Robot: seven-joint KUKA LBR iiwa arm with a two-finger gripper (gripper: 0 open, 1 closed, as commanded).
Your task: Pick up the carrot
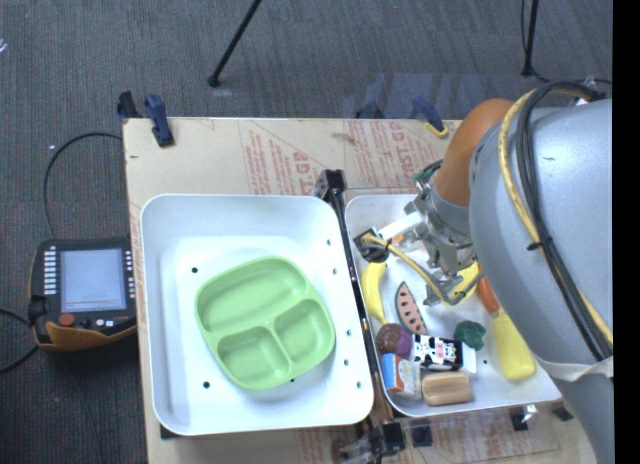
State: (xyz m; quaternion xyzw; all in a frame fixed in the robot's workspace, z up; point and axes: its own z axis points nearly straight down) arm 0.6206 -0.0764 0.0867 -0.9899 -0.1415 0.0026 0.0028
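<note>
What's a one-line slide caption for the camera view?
Gripper low in the cluttered right bin, near the carrot; green divided plate in the left bin.

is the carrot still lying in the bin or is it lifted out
In the bin. The carrot lies on the right bin's floor beside the arm, its upper part hidden; nothing shows it gripped.

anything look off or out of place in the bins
Nothing looks spilled or broken. The light green divided plate sits skewed in the left white bin. The small orange carrot lies in the crowded right white bin, partly hidden by the grey arm.
</note>
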